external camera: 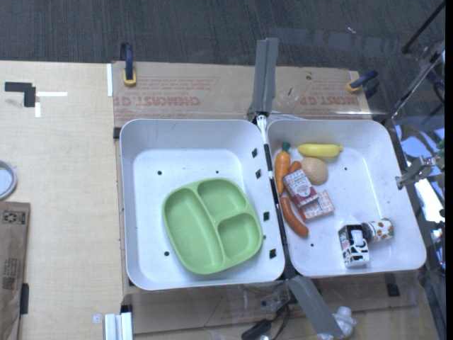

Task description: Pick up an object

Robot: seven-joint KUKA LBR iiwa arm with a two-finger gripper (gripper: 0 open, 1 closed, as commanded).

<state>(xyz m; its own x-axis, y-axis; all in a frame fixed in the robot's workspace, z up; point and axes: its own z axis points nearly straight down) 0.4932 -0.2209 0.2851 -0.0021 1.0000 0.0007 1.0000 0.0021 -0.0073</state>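
The right bin (382, 154) holds a yellow banana (320, 149) near its far side. Beside it are an orange carrot (282, 167) and a tan potato-like lump (315, 170). Two red and white cartons (306, 193) lie against the bin's left wall, with a red sausage (293, 216) just in front of them. Toward the near right corner lie a black and white carton (353, 246) and a small printed can (379, 230). The left bin (141, 190) holds a green divided plate (212, 224).
Blue and yellow clamps (127, 68) (361, 83) grip the cardboard behind the bins. A grey post (265, 76) rises between the bins at the back. A tape roll (6, 180) and a brown packet (13, 268) lie on the wooden bench at left.
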